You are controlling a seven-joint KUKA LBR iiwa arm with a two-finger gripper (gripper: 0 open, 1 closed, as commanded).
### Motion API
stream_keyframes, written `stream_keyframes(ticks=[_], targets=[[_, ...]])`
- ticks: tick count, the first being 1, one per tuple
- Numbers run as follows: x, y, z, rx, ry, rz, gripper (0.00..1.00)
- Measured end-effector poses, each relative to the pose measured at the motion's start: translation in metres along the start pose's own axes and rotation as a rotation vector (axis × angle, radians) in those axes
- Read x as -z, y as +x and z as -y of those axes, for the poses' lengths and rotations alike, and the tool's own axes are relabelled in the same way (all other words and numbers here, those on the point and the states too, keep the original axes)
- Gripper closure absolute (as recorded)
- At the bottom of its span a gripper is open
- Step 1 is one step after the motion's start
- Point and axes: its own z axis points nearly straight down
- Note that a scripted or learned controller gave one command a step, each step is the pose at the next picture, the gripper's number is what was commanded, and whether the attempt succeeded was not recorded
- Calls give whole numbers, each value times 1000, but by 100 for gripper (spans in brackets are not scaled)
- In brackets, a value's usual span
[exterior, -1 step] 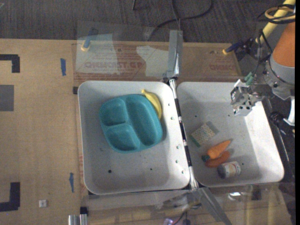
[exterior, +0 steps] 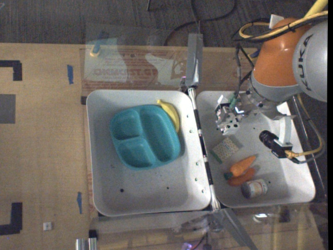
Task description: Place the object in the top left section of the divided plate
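Metal first: nearest me in the right bin (exterior: 304, 191) stands a small can (exterior: 254, 187), and just beyond it lies an orange carrot (exterior: 242, 169), its long axis running from a green stub at lower left up to a tip at upper right. A little past that sits a speckled square pad (exterior: 225, 149), flat on the bin floor and turned corner-on like a diamond, so it has no real long axis. Since the gripper (exterior: 229, 120) hangs just beyond the pad, I judge the pad to be the object meant, though the task never names it and the carrot is close by. Whether the gripper is spread or pressed together I cannot tell from here, and I see nothing gripped in it. Across the divider, in the left bin (exterior: 104, 191), the teal divided plate (exterior: 145, 137) lies skewed, its top left section (exterior: 126, 125) well apart from the pad. A yellow banana (exterior: 171, 113) touches the plate's far right rim. My worries: a thin flat pad may slip a pinch entirely; a descent drifting nearer could nudge the carrot; and the plate's skew could send a drop into the wrong section.
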Motion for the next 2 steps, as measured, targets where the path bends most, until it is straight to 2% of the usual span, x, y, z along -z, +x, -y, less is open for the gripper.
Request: stream_keyframes(ticks=[1,2], targets=[[64,69,20,80,-3,1,100],[9,130,-30,135,-2,1,100]])
